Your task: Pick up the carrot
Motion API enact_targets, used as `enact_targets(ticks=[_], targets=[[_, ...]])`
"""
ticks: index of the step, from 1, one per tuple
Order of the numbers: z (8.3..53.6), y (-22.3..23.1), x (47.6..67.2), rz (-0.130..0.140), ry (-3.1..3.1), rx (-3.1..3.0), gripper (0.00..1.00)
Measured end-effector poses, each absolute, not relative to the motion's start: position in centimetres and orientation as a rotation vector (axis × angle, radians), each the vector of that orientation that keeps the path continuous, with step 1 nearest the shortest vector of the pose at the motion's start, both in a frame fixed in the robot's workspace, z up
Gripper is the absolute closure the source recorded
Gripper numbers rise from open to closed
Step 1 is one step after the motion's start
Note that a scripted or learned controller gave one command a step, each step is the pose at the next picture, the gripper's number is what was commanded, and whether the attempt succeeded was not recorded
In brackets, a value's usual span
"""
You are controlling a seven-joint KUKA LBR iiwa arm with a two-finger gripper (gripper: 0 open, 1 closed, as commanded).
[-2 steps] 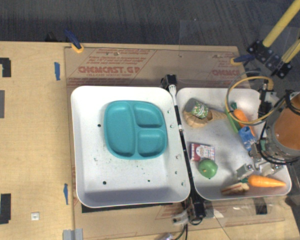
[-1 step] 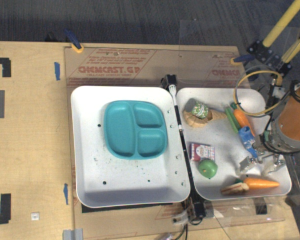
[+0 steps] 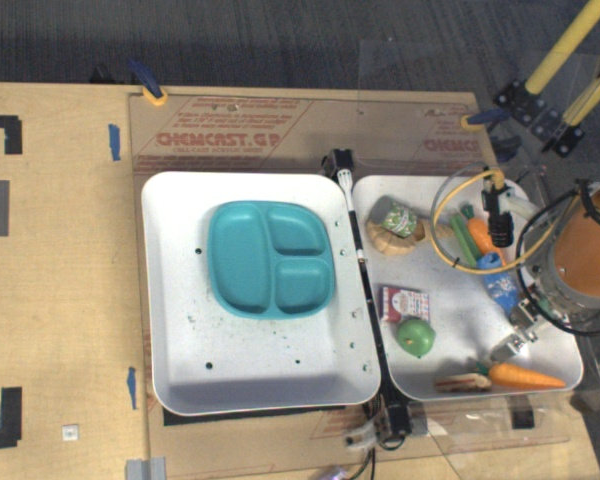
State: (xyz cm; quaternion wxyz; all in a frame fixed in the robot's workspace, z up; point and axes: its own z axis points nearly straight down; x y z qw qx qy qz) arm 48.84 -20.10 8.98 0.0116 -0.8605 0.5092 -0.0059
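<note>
carrot (image 3: 525, 376) lying flat, near corner of right bin (image 3: 450, 393), right of green apple (image 3: 416, 338) | gripper (image 3: 513, 348) just above it, grip state unreadable | likely light, stiff, smooth, tapered; best pinched across thick middle

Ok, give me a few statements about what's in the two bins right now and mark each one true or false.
1. The carrot lies in the right bin, near its front edge. True.
2. The teal divided plate sits in the right bin. False: it sits in the left bin.
3. A green apple rests just in front of the small red carton. True.
4. The carrot is on the plate. False: it lies on the bin floor.
5. The end effector is close to the carrot's thick end. True.
</note>
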Motion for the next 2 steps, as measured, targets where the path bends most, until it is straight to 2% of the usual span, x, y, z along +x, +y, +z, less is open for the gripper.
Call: enact_targets(ticks=[1, 2], targets=[[8.9, -20.3, 53.4, 0.0, 2.075, -2.342, 0.0], [9.3, -19.4, 49.2, -0.046, 1.656, -2.644, 0.0]])
